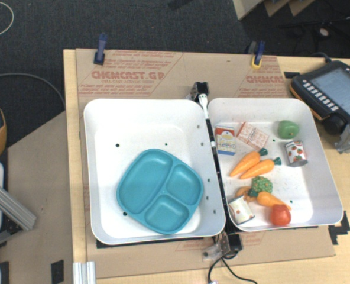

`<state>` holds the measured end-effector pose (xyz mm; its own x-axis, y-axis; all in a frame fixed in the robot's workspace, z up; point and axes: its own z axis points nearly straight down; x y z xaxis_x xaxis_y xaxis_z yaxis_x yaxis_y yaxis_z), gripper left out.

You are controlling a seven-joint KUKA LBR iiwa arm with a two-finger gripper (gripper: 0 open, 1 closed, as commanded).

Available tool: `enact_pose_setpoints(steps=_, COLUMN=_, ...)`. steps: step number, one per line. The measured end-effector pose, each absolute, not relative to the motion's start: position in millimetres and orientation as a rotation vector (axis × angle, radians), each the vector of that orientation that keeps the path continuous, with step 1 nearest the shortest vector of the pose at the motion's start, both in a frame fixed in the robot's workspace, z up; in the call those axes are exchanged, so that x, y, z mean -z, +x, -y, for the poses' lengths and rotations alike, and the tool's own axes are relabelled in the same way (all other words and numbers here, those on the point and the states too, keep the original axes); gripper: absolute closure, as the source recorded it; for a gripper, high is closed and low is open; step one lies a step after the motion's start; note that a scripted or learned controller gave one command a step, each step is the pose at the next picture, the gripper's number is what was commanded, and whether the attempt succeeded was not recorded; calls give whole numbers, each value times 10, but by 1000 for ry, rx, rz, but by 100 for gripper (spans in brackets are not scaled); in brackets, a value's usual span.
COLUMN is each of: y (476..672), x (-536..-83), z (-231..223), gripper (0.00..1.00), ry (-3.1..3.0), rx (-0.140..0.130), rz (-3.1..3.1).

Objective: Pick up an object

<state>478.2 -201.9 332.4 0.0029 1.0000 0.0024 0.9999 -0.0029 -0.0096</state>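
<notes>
Carrots (pixel 252 164) lie slanted in the right bin (pixel 326 158), between boxes and broccoli; the gripper's state I cannot tell.

Left bin (pixel 98 158) has loads of open floor around the teal divided plate (pixel 160 190). Right bin (pixel 317 147) is crowded: carrots (pixel 252 164), broccoli (pixel 261 185), tomato (pixel 280 216), cans packed close.

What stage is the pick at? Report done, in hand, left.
Done: nothing looks picked. The green apple, carrots, tomato and small cans all lie in the right bin; the blue divided plate sits in the left bin. In hand: nothing visible. Left: the whole pick.
</notes>
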Motion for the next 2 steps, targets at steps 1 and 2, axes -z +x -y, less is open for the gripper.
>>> enact_pose_setpoints(steps=1, y=5924, x=-1818, z=2134, gripper=100, ry=-2217, rx=1, rz=2228)
enact_pose_setpoints(steps=2, y=5738, x=-2193, z=2242, gripper=100, ry=-2225, rx=2, rz=2224)
